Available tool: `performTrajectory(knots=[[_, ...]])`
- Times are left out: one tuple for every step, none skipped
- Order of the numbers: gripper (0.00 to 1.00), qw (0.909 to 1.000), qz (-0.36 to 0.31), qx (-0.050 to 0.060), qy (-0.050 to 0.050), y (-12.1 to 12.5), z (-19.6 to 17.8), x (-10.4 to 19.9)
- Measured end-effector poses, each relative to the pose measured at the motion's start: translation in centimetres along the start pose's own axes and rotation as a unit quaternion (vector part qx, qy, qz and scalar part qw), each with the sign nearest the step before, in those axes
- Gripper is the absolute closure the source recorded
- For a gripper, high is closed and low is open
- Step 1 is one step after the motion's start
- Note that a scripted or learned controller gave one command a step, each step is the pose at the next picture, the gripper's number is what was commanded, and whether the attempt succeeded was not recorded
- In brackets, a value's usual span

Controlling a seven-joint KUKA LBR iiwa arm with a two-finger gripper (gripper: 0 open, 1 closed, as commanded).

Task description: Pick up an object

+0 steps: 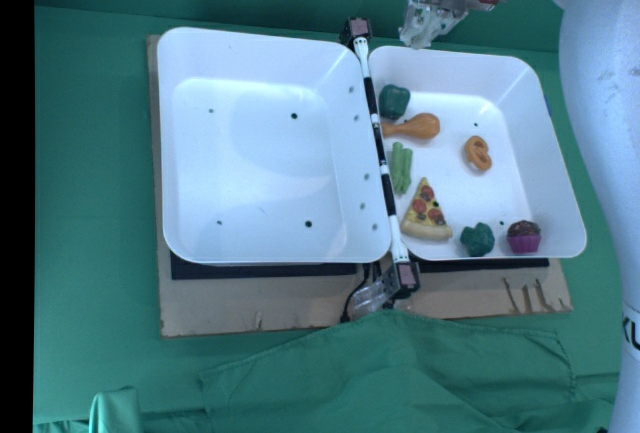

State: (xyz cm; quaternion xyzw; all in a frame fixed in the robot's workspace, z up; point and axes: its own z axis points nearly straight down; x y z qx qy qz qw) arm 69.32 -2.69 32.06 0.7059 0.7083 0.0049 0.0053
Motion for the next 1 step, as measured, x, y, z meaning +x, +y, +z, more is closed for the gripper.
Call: performTrajectory(knots=[[0.0, 1.0, 0.003, 0.005, -0.001, -0.33, 0.19, -0.35]])
